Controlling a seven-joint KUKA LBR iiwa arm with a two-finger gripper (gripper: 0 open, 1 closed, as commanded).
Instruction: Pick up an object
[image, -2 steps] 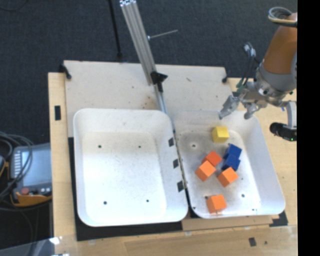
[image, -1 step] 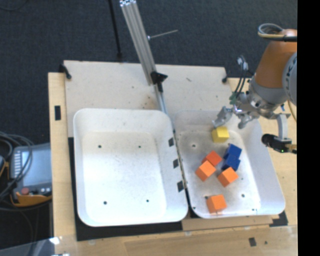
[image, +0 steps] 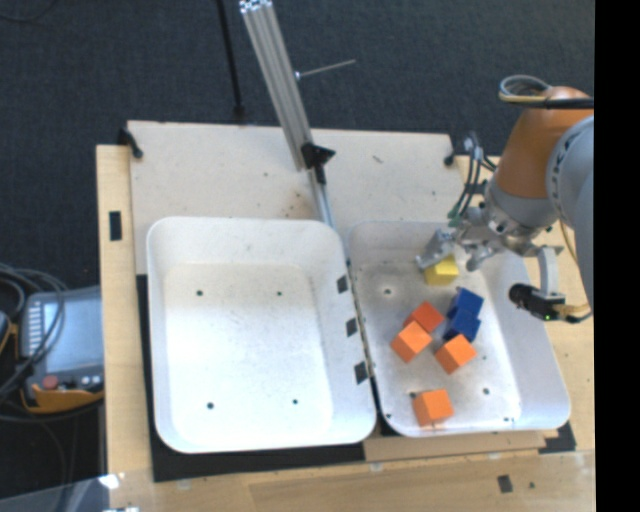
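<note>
My gripper (image: 452, 254) hangs over the far part of the right bin (image: 530, 400), reaching in from the right. A yellow block (image: 441, 268) shows right at its tip, partly covered by it; whether it is gripped is unclear. Nearer the camera lie a blue block (image: 464, 312), and three orange blocks: one (image: 427, 317) beside the blue one, one (image: 410, 342) to its left and one (image: 456, 353) just below the blue block. The blue block touches the orange ones around it.
Another orange block (image: 433, 406) lies alone near the right bin's front rim. The left bin (image: 160, 250) stands beside it. A slanted metal rail (image: 285, 90) rises behind the bins. A black cable part (image: 535, 298) sticks out at the gripper's right.
</note>
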